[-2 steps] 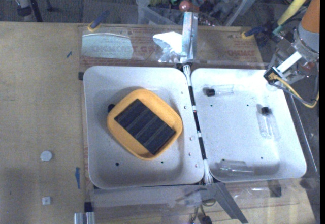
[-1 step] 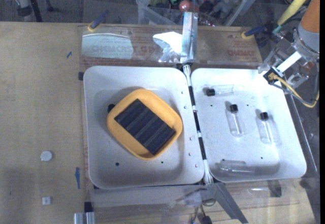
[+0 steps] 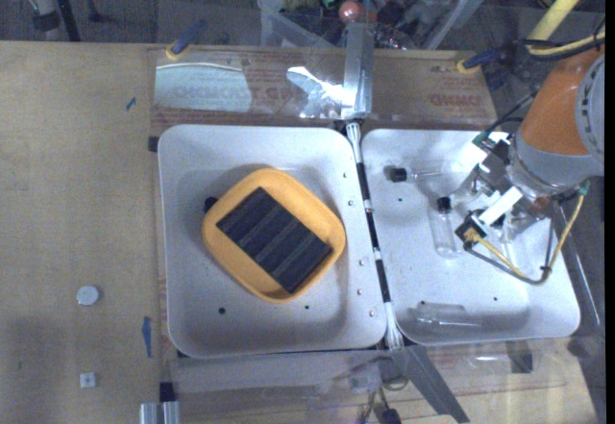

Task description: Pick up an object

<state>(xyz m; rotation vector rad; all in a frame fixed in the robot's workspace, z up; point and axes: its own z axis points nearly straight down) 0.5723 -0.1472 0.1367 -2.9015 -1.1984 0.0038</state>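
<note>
Right, the gripper (image 3: 473,206) sits low over the right bin (image 3: 538,316), reaching in from the right edge, with the arm's orange band (image 3: 562,114) above it. Whether it is released or clenched, I cannot tell from this angle, and nothing shows as grasped. Closest to it is a clear tube (image 3: 444,228) with a black cap at its far end. It lies on the bin floor just beside the gripper, on the side toward the divider, running roughly front to back. Whether the two touch, I cannot tell. Further toward the back corner near the divider lies a smaller clear capped vial (image 3: 399,174), apart from the gripper. Near the front wall of that bin rests a clear flat piece (image 3: 447,318), well apart from the gripper. Over in the left bin (image 3: 183,316), a yellow pad (image 3: 274,235) with a dark ribbed panel on top lies at a slant, well away from the gripper.
</note>
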